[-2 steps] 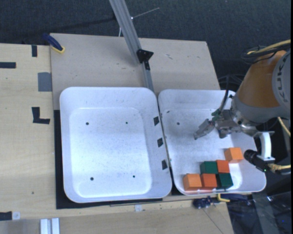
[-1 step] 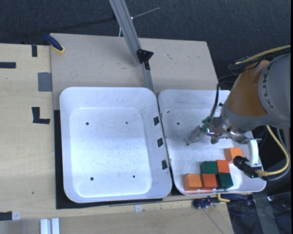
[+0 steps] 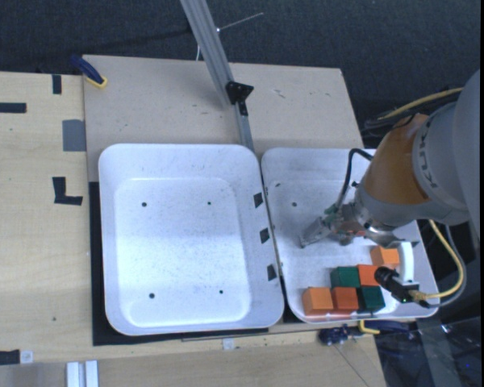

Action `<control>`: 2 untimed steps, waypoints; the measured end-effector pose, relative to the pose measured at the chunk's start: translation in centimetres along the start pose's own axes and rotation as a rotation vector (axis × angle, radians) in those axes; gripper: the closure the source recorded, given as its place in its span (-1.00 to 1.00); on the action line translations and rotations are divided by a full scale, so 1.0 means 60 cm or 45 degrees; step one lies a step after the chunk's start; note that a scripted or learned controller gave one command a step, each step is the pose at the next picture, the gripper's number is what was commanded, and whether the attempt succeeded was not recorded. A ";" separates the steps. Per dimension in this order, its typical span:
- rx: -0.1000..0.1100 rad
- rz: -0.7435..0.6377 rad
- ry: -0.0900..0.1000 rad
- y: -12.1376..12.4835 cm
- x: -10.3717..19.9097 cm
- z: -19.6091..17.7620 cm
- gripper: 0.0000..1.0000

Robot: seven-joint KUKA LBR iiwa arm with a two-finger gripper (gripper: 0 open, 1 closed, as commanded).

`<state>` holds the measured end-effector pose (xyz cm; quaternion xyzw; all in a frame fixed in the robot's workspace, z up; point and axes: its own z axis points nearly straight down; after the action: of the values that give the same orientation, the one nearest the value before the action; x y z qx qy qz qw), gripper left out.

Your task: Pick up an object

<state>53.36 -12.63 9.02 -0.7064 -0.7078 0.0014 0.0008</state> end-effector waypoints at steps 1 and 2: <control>0.001 -0.001 0.003 0.000 0.001 -0.018 1.00; -0.008 -0.001 0.001 0.005 0.018 -0.099 1.00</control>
<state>53.70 -11.53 14.97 -0.7062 -0.7080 -0.0010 -0.0012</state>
